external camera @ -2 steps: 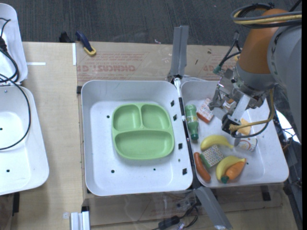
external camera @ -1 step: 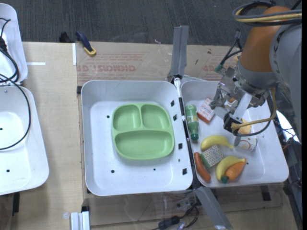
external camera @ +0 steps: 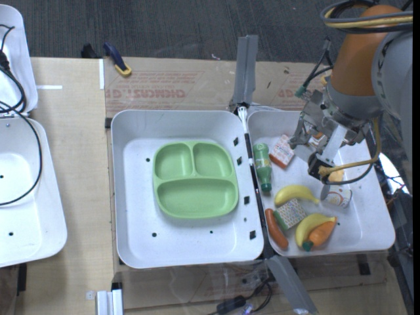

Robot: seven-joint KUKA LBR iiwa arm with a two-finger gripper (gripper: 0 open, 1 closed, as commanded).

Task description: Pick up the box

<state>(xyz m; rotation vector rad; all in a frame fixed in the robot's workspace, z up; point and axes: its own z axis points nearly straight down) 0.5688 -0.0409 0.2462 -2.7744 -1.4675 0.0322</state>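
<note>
The box (external camera: 282, 151) is small, white with red-orange print, and lies in the back left part of the right bin (external camera: 367, 238). My gripper (external camera: 303, 138) hangs over the back middle of that bin, just to the right of the box and close to it. Nothing shows held by it. The grey arm with its orange band (external camera: 357, 58) comes in from the upper right.
A green bottle (external camera: 262, 166) lies left of the box along the bin wall. In front are two bananas (external camera: 296, 193), a grey patterned block (external camera: 290, 212), a red sausage (external camera: 276, 228), a carrot (external camera: 321, 233) and a white cup (external camera: 338, 197). The left bin holds a green divided plate (external camera: 195, 179).
</note>
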